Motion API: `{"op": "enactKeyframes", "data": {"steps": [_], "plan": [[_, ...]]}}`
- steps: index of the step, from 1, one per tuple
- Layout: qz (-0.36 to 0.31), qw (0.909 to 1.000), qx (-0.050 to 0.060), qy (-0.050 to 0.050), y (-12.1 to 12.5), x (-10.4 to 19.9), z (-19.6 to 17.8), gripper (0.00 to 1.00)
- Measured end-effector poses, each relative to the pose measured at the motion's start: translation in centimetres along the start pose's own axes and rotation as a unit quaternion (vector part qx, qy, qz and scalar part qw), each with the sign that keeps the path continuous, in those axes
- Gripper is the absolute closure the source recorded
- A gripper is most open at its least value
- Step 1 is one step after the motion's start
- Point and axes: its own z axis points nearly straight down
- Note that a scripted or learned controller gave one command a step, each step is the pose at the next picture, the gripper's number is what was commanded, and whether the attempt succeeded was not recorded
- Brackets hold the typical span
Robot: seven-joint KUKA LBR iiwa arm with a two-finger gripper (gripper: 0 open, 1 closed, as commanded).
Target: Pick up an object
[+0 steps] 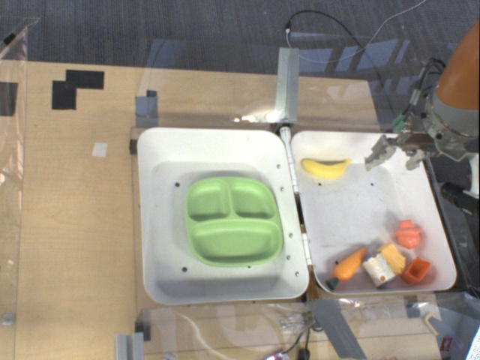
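Glossy green plastic plate [233, 220]; matt wooden bench [67, 201].

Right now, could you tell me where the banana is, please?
The banana lies in the right bin, near its far-left corner beside the divider between the bins. The end effector hovers just to its right, nothing between them.

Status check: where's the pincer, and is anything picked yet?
Pincer open, holding nothing, over right bin's far edge. Banana nearest, just to its left in view, lying free. Nothing blocking it.
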Motion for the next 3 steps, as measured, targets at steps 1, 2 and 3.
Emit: {"op": "enactKeyframes", "data": {"steps": [1, 2, 3], "plan": [[0.005, 1.0, 0.0, 0.0, 6.2, -3.5, 11.9, 0.0], [-0.093, 0.9956, -0.006, -0.004, 8.4, 2.9, 15.3, 0.0], [-0.101, 0.9949, -0.004, -0.001, -0.2, 1.8, 15.7, 0.0]]}}
